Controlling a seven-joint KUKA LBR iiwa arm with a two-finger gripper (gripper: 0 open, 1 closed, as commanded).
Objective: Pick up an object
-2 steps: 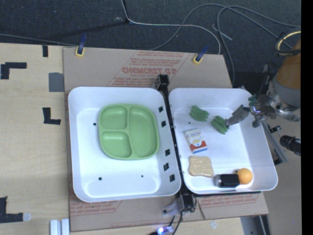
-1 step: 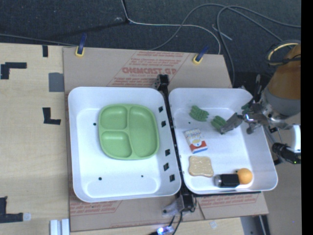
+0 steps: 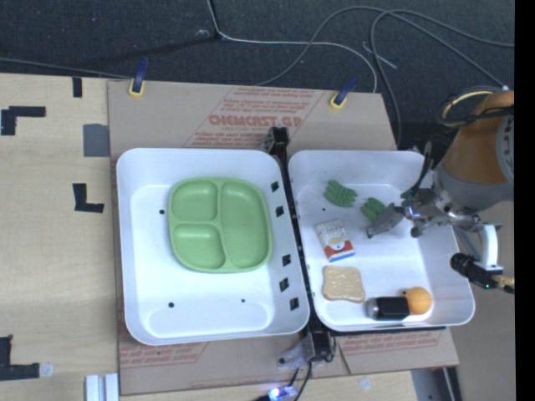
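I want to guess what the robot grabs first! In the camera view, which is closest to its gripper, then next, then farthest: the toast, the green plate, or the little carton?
1. Carton: in the right bin, just left of the gripper.
2. Toast: right bin, lower down toward the front.
3. Green plate: over in the left bin, farthest.

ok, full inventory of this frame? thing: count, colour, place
bins: 2, white, side by side on the bench
divided plate: 1, light green, in the left bin
ridged green piece: 1, green, top of the right bin
second green piece: 1, green, right bin, just by the gripper
small carton: 1, white with red and blue, middle of the right bin
toast slice: 1, tan, lower right bin
black object: 1, black, bottom edge of the right bin
orange ball: 1, orange, touching the black object
clamps: 2, yellow and blue, top edge of the cardboard
gripper: 1, grey, low over the right bin
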